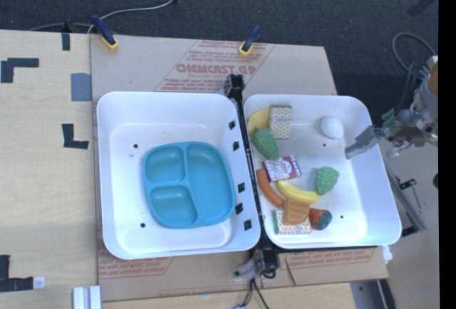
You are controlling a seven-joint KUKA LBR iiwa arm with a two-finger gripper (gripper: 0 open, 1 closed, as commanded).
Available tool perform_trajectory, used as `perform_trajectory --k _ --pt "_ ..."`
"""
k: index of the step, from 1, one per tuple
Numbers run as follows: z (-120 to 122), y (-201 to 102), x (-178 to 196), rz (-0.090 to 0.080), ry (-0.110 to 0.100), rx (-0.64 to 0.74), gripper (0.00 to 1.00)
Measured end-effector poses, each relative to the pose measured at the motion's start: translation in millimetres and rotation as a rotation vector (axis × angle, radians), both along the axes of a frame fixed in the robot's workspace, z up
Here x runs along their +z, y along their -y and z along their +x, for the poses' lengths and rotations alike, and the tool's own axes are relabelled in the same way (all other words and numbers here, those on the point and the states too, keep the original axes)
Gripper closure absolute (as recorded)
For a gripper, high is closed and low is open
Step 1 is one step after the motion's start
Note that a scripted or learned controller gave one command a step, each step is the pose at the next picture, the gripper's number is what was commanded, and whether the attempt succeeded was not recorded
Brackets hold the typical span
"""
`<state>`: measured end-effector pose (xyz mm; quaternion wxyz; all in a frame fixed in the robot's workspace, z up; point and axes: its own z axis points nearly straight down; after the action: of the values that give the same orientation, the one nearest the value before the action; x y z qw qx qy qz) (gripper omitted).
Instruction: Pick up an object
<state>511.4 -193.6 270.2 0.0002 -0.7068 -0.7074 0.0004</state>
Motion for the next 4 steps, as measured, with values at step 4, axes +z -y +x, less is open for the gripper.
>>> perform_trajectory --k 4 --pt "151 -77 -179 0.007 -0.030 -0.003 0.00"
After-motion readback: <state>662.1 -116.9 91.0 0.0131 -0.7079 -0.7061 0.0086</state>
